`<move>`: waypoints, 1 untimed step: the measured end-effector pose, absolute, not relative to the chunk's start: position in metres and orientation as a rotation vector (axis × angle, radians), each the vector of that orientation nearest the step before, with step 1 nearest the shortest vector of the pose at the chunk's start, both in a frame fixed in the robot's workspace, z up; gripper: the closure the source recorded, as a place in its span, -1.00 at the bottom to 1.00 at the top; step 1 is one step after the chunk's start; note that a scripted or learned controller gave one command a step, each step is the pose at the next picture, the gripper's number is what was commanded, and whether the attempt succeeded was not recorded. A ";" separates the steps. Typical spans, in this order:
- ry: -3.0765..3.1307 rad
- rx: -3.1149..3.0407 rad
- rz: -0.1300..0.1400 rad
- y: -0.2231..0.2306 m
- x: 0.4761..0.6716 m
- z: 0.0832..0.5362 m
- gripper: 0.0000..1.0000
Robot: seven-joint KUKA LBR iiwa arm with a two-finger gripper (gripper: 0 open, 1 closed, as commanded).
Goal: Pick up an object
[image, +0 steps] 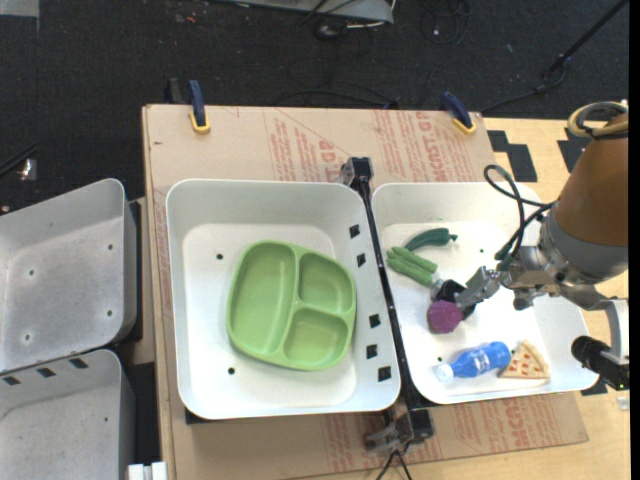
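- Camera view from above looks down at a slant on two shallow white bins set side by side on a brown cardboard-covered bench.
- Left bin (200, 368) contains a light green divided plate (292, 305) with three compartments, lying flat near the bin's middle.
- Right bin (560, 373) contains several small things grouped toward its left and near side.
- A purple object (445, 316), rounded and roughly ball-shaped with a matte magenta-purple colour, sits near the middle of the right bin.
- A dark green pepper-like piece (431, 237) lies toward the far side of that bin, and a lighter green bundle of bean-like pods (411, 264) lies just nearer, at a slant.
- A blue bottle (476, 360) with a white cap lies on its side near the bin's front edge, its cap toward the left.
- A pizza slice toy (525, 364), tan with red spots, lies just beside the bottle on its right, touching or nearly so.
- The arm reaches in from the right, its orange band (600, 183) above a grey wrist.
- The gripper (467, 296) is low over the right bin, its dark fingers pointing left toward the purple object and just beside its upper right edge.
- Whether the jaws are parted or closed cannot be told from this angle, and nothing is seen clamped between them.
- Whether the tips touch the purple object is unclear.
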State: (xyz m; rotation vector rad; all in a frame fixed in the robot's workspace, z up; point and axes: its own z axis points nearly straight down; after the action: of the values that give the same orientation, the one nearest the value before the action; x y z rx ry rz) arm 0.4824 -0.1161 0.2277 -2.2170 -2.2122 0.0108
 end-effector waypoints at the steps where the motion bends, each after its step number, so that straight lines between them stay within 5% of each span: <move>1: -2.221 -2.220 0.001 -0.116 0.485 0.233 -1.00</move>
State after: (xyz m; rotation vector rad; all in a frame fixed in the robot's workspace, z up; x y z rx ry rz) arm 0.4847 -0.1159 0.2327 -2.2199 -2.2214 0.0009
